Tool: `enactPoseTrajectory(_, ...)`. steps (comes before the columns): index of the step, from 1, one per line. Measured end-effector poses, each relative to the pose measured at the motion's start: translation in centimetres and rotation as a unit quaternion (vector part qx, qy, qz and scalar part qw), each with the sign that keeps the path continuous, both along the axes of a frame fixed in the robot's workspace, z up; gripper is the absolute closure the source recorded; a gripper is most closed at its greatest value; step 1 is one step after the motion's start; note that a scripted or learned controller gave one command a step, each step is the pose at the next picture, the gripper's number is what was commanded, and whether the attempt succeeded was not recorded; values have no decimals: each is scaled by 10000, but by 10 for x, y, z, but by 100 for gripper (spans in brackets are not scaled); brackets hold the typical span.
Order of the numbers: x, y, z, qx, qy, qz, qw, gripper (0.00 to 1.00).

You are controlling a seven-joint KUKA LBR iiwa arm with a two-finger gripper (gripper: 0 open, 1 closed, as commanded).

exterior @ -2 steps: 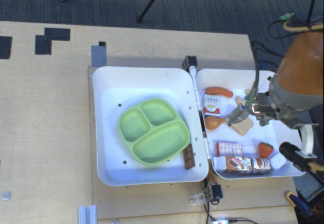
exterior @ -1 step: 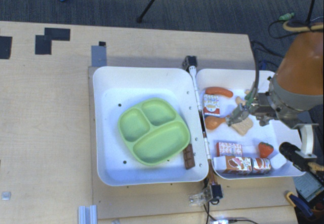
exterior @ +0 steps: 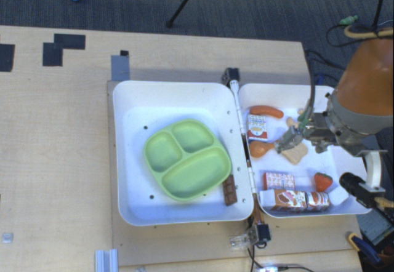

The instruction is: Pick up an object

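- Cartons (exterior: 297,199) with red and white print lie along the near wall of the right bin (exterior: 280,94), a strawberry-like red piece (exterior: 322,181) just beside them.
- End effector (exterior: 294,139) is low in the right bin, over a tan piece (exterior: 296,154); finger state cannot be told, blurred.
- Sausage (exterior: 266,112) lies by the right bin's far wall; an orange drumstick-shaped piece (exterior: 261,149) is just left of the tan piece.
- Green divided plate (exterior: 188,159) sits in the left bin (exterior: 132,95), left of the right bin, on the bench (exterior: 55,160).
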State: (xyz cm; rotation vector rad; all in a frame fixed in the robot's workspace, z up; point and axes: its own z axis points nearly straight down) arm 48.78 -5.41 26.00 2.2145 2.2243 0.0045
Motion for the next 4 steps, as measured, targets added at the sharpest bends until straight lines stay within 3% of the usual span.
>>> enactPoseTrajectory(4,0,0,0,0,0,0,10000,0)
